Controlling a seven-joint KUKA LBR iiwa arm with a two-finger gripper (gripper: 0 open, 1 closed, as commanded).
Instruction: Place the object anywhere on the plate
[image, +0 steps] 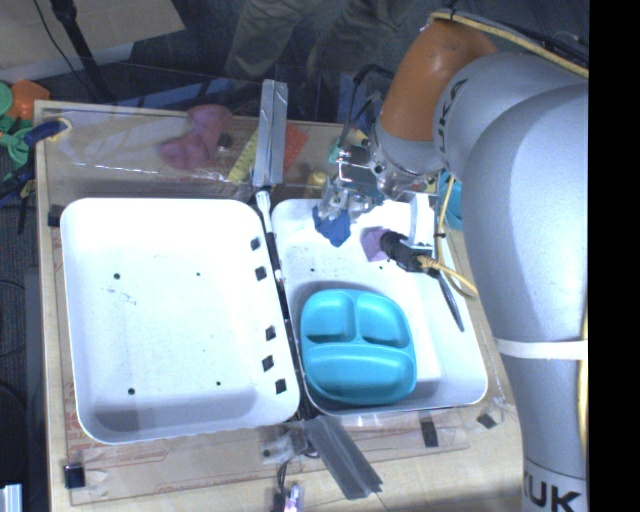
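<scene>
Left bin (160, 320): a shallow white tray with rounded corners and a smooth, faintly speckled floor marked by a few dark dots. A row of small black clips runs along the seam where it meets the right bin (455, 350), which has the same white, rounded form.

Plate (357, 342): a turquoise, glossy plastic plate of rounded-rectangular outline, moulded into three compartments, two small ones on the far side and one wide one nearer the camera. It lies flat in the near half of the right bin, its long axis running roughly left to right.

Object (334, 228): a small blue piece of irregular, lumpy outline and matte look, in the far part of the right bin, well apart from the plate. It sits directly under the gripper (342, 205) and appears to lie between the metallic fingers, though whether they are clamped on it cannot be told. Its long axis and heading are too small to make out.

Purple piece (373, 242): a small pale-violet item just right of the blue object.

Arm (500, 180): smooth grey shell with an orange band.
</scene>
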